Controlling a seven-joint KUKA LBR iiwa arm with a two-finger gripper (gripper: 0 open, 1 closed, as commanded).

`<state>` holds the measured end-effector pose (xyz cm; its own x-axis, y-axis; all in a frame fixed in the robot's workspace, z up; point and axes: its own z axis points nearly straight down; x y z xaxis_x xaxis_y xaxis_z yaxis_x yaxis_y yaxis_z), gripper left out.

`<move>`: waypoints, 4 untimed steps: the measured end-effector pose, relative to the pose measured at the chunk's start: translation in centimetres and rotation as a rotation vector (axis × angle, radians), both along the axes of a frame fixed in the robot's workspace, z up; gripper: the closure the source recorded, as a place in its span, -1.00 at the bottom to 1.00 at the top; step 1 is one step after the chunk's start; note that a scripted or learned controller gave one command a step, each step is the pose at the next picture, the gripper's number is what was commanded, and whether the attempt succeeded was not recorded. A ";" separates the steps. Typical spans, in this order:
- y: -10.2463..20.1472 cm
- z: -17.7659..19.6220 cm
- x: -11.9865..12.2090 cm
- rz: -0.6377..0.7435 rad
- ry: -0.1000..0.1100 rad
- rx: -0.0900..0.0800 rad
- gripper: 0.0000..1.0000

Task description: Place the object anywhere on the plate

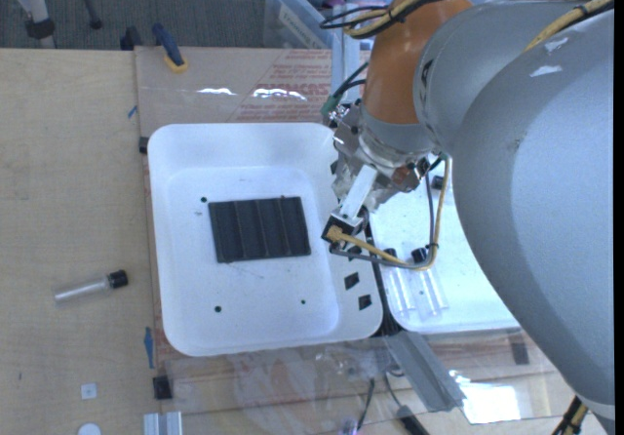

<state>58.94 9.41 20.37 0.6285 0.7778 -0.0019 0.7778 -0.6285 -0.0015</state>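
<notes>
Silver cylinder [90, 287]: lying on the bare bench, far left, black cap pointing right, well apart from both bins.
Blue clamp [171, 48]: sitting at the upper left corner of the brown board under the bins.
Left bin [156, 228]: standing on the board, left of the right bin and touching it.
Black ribbed plate [260, 228]: lying flat near the middle of the left bin's floor, long side running left to right, apart from all the walls.
Small black squares [351, 280]: sitting on the right rim of the left bin, one just below the other.
Gripper [375, 177]: hanging over the line where the two bins are meeting, right of the black ribbed plate and apart from it; open or closed cannot be told, nothing showing in its grasp.
Clear pieces [421, 296]: lying in the right bin near its front wall, maybe tubes, maybe the object to place, too faint for being sure.
Right bin [468, 301]: mostly lying under the grey arm.
</notes>
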 end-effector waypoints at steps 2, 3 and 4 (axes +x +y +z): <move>13.2 7.3 -2.8 0.574 -0.001 0.001 1.00; 13.1 8.8 -4.3 0.946 0.002 0.002 1.00; 12.4 4.7 -7.2 0.516 0.004 0.001 1.00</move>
<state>51.78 21.77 25.04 0.1625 0.9867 -0.0025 0.9867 -0.1626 -0.0058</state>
